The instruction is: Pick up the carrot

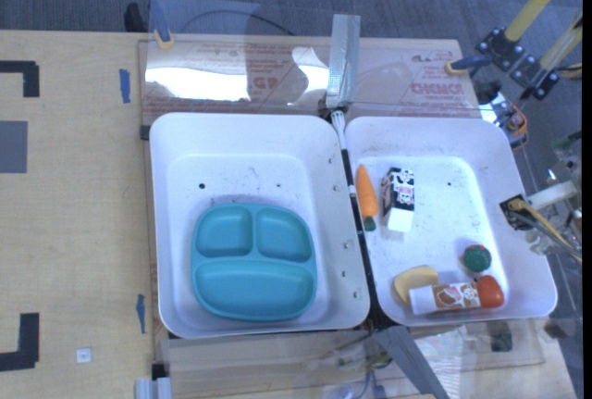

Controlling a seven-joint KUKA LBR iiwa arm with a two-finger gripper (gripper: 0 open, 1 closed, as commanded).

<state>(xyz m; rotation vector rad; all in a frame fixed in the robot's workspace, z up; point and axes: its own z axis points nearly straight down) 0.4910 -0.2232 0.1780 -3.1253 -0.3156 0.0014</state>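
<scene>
The carrot [367, 194] is orange with a green stalk end and lies lengthwise along the left wall of the right bin [481, 147], stalk end toward the front. Just to its right lies a small black-and-white milk carton [400, 199].
A teal divided plate [252, 262] sits in the left bin [185, 147]. At the right bin's front lie a yellow banana-like piece [415, 280], a small labelled bottle [447, 297], a red tomato [489, 292] and a green-and-red round item [476, 258]. Yellow-barred rigging [532, 8] stands at the upper right.
</scene>
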